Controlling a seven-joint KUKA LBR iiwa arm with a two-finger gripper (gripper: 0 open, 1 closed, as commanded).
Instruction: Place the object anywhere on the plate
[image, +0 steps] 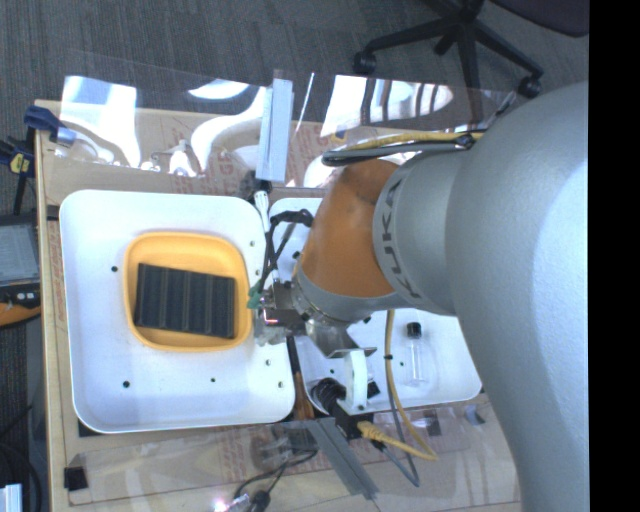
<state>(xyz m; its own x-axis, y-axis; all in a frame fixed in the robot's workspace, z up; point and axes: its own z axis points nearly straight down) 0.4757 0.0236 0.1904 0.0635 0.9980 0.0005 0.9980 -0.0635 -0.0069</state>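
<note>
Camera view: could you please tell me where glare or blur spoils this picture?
Camera view: bright glare streaks the clear plastic sheet behind the bins; the big grey arm looms soft and out of focus; the yellow plate with its dark ribbed block is evenly lit.

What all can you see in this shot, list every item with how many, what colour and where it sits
bin: two, white, side by side on the bench; the left one in open view, the right one mostly covered by the arm
plate: one, yellow, rounded square, in the left bin
dark ridged block: one, black, lying on the plate
small clear bottle: one, clear with a dark cap, in the right bin near its front edge
office chair base: one, black, on the carpet beyond the bench
arm: one, grey with an orange band, reaching in from the right over the right bin
pincer: one, dark, at the seam between the two bins, beside the plate's right edge
</note>
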